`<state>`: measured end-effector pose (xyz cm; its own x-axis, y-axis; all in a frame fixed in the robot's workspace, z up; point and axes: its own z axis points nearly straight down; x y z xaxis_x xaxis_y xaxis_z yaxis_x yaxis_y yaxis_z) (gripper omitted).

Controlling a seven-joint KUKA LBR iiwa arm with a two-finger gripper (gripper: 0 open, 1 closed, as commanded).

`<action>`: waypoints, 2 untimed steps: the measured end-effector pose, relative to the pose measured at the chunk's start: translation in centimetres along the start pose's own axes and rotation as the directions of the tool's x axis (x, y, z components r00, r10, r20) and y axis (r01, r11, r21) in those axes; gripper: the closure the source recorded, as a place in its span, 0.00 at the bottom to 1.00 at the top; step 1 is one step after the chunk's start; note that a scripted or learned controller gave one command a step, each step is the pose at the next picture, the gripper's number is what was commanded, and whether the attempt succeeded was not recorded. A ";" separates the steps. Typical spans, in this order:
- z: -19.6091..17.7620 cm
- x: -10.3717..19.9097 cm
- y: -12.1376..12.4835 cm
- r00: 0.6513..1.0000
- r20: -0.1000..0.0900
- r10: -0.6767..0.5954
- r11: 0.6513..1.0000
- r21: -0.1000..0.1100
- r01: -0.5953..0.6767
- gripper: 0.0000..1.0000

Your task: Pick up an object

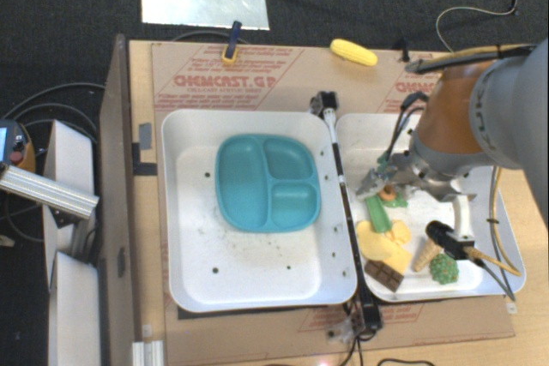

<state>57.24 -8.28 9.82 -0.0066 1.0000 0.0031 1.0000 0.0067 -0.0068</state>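
One gripper point(388, 183) hangs low over the right bin point(367, 140), near the bin's left wall. It is small and dark in the camera view, so I cannot tell if it is spread wide or pressed together. I cannot see anything caught in it.

Just under it is a green stick point(377, 209), lying at a slant. A little orange ring point(395, 197) sits just beside the top of the stick. Both are very close to the gripper, but I cannot tell if it is touching them.

Below the stick is a yellow lump point(383, 238). A brown block point(383, 274) lies under that, near the bin's front edge. To the right are a tan cone point(425, 254) and a bumpy green broccoli point(443, 269), side by side.

The grey arm point(506, 111) with its orange band comes in from the right.

The left bin point(193, 184) holds a blue-green plate point(267, 183) with three parts. Both bins sit on a brown board point(257, 77) with red letters. A yellow banana point(353, 52) lies on the board behind the right bin, well apart from the gripper.
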 end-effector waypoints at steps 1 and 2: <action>1.3 -1.1 -0.6 1.000 0.004 0.005 1.000 -0.011 -0.005 0.00; -0.3 -1.4 -0.2 1.000 0.009 0.006 1.000 -0.023 -0.006 1.00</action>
<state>57.07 -9.64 10.07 -0.0002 1.0000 -0.0063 0.9999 0.0003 0.0166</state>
